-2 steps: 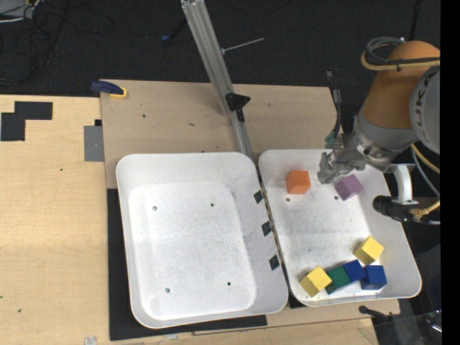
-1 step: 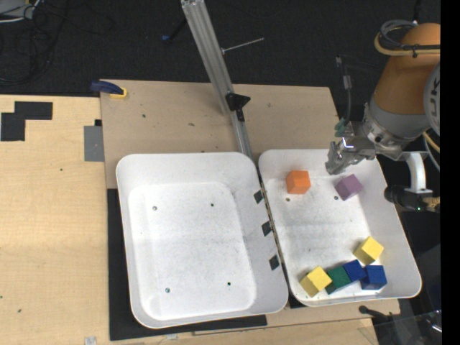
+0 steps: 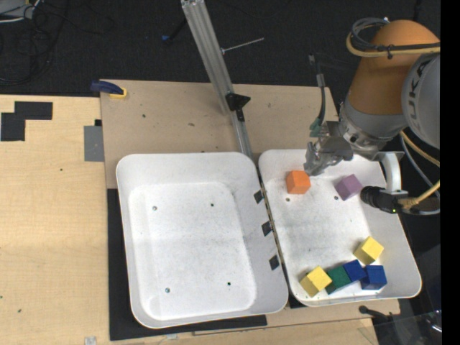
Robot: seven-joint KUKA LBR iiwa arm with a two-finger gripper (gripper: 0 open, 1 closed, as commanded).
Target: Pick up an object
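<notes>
An orange block lies near the back left of the right bin. My gripper hangs just above and behind it, close to its upper right corner, with nothing seen held. A purple block sits to the right of the orange one. At the bin's front right lie two yellow blocks, a green block and two blue blocks.
The left bin sits beside the right one, joined by black clips. A slanted aluminium bar rises behind the bins. My arm's orange band and cables fill the upper right.
</notes>
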